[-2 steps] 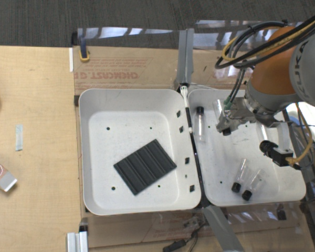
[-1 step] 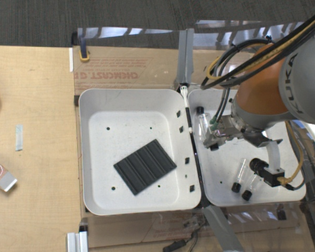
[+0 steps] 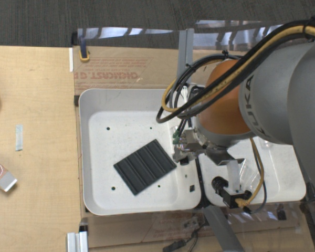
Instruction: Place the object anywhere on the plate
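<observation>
Flat brown cardboard sheet with reversed red print [image 3: 115, 73] lies behind the left shallow white plastic bin [image 3: 89, 140]. Left of that bin, light tan wooden bench top [image 3: 31, 114] carrying a small grey strip [image 3: 19, 138]. Beyond the cardboard, dark grey carpeted floor [image 3: 121, 7]. Even, soft overhead light.

Two bins sit side by side — the left bin [image 3: 94, 140] holds a ribbed plate [image 3: 145, 166], lying tilted toward its right wall. The arm [image 3: 241, 104] hangs above the seam and the right bin [image 3: 283, 188].
</observation>
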`<move>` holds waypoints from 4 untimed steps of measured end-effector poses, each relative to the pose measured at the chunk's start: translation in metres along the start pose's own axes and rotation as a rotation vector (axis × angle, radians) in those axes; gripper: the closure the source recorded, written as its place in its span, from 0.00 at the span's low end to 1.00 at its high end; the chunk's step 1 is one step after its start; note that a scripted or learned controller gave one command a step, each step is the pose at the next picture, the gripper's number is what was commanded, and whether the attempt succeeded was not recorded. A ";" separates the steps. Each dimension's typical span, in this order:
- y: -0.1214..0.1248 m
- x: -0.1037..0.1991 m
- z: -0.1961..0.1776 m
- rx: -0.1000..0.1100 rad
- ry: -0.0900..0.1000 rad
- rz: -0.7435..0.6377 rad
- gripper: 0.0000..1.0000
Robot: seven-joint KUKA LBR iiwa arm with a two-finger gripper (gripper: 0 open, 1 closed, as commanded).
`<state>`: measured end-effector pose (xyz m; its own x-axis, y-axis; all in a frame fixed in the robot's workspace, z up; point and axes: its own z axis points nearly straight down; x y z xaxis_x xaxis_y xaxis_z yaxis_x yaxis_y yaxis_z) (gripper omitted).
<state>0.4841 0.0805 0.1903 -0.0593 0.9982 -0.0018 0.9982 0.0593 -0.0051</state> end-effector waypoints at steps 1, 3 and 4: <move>-0.006 0.025 -0.073 -0.002 -0.001 -0.181 1.00; 0.078 0.110 -0.003 -0.001 -0.002 -0.010 0.00; 0.162 0.110 -0.009 -0.002 -0.002 0.267 0.00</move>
<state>0.6398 0.1996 0.1978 0.2059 0.9786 -0.0051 0.9786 -0.2059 -0.0020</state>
